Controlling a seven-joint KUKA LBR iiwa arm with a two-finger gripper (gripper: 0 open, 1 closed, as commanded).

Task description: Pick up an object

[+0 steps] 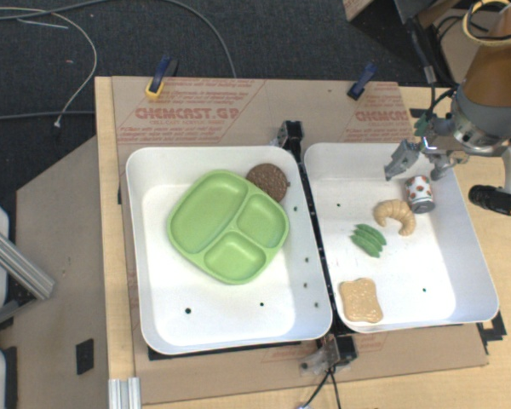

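I'm hovering the end effector (419,162) over the back of the right bin (460,305), and its fingers are looking spread and released, gripping nothing. Right under it a small can (421,193) is lying, with a croissant (396,215) touching it on the left. That can is looking like my nearest target, though the crowding is worrying me. I'm thinking the fingers should be straddling the can across its short side, keeping clear of the croissant, and dropping straight down before closing. A round can is likely to be rolling away if one finger is touching first, so I'm wanting to be centred. Nearer me a green pod (369,239) and a toast slice (360,301) are sitting apart. A green tray (228,227) and a cookie (267,177) are occupying the left bin (153,313).
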